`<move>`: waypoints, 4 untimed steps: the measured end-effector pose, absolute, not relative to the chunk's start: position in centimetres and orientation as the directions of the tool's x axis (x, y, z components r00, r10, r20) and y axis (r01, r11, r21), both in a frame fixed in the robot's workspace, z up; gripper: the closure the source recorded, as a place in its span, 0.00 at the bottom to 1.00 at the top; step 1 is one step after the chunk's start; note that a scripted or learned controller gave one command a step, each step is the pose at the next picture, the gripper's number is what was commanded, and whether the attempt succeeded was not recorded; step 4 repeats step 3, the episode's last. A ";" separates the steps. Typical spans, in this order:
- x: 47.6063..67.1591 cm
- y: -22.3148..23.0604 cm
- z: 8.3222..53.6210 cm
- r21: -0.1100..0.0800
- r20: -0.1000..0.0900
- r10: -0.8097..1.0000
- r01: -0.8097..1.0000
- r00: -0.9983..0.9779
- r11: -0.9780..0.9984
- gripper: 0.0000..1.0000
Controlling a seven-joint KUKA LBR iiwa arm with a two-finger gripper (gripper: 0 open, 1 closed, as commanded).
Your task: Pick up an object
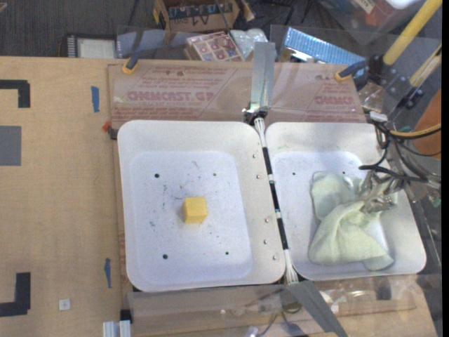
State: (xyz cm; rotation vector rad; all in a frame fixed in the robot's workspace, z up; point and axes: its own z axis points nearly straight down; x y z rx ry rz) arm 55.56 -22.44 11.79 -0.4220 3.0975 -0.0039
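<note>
From the camera above the bench I have two white bins side by side: the left bin (140,142) holds a small yellow block (196,210) sitting alone near its middle, a touch toward six o'clock, well apart from every wall. The right bin (295,146) holds a pale green cloth (344,230), crumpled and spread from the bin's centre down toward five o'clock, where its lower fold lies against the bin's near wall. My gripper (377,201) has its metal tip at about three o'clock in that right bin, directly over the cloth's upper right edge and seemingly touching it, with dark cables looping just above it toward one o'clock. The tip is small and blurred against the fabric, so I cannot tell whether it is spread or closed, and I see no fold clearly caught in it. I judge this to be the grasp step itself: the arm is down at the cloth, which looks like the chosen thing, and nothing has been raised off the bin floor. The next move, as I see it, calls for closing firmly on a bunched ridge, not on a flat layer, then lifting straight up and watching that the cloth rises along with it. A thin pinch could slip free, and the trailing fabric may drag along the wall.
</note>
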 end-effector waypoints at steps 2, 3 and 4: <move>61.1 -22.3 9.6 -0.002 -0.007 -0.278 -0.278 -0.960 0.960 1.00; 62.7 -22.5 13.3 -0.003 -0.008 -0.313 -0.313 -0.950 0.950 1.00; 62.7 -22.5 13.3 -0.003 -0.008 -0.313 -0.313 -0.950 0.950 1.00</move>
